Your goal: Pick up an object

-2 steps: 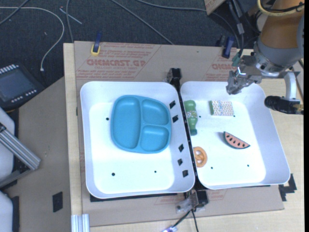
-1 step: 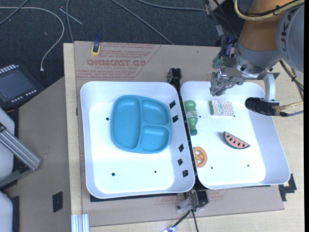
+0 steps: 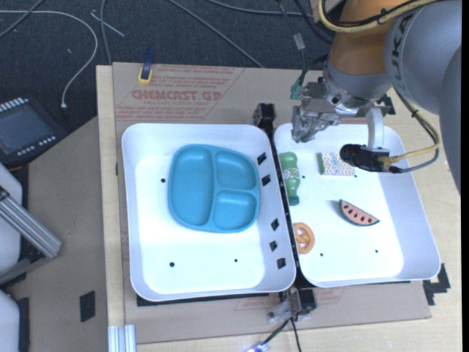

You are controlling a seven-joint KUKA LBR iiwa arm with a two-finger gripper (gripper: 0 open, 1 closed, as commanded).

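Gripper (image 3: 306,129) sat over the far-left corner of the right bin (image 3: 418,196), arm reaching in from the right. Couldn't tell how the gripper was set; nothing visibly in it.

Candidates in the right bin: green bottle (image 3: 290,176) against the left wall, patterned packet (image 3: 336,164) just right of it, watermelon slice (image 3: 357,213) mid-bin, pretzel (image 3: 303,237) low by the left wall. Left bin (image 3: 146,270) held a blue divided plate (image 3: 214,188).

Key relation: bottle was the nearest thing, lying just toward the camera from the gripper and almost directly below it in the view. Its long axis ran near-to-far, parallel to the divider between bins. My read: short move toward the camera, then close across the bottle's width. Risk: the wall right beside it leaves little room for the left finger.
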